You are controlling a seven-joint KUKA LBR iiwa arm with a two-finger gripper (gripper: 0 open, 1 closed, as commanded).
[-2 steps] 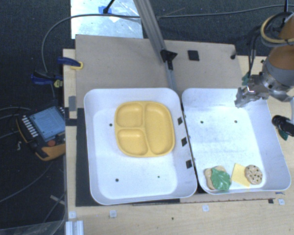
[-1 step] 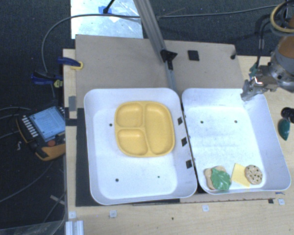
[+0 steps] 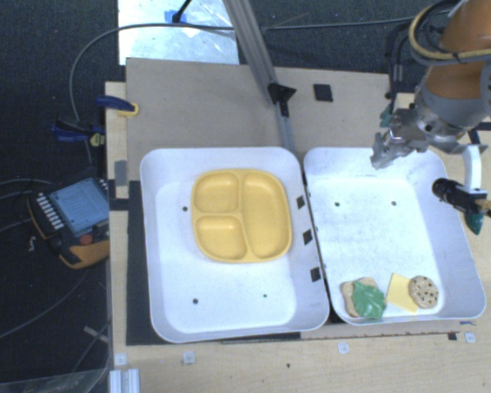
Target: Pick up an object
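Observation:
Along the near edge of the right bin (image 3: 368, 219) lie three small food pieces: a green leafy piece (image 3: 368, 300) on a tan slice, a yellow cheese wedge (image 3: 402, 292) and a round chocolate-chip cookie (image 3: 424, 291). My gripper (image 3: 385, 153) hangs over the far edge of the right bin, well away from those pieces, with nothing seen in it. A yellow divided plate (image 3: 241, 214) rests in the left bin (image 3: 221, 301).
A slanted metal pole (image 3: 258, 47) rises behind the bins. A black cylindrical part (image 3: 452, 192) sticks out over the right bin's right rim. Clamps (image 3: 106, 105) and a handheld device (image 3: 72, 211) lie left of the bench.

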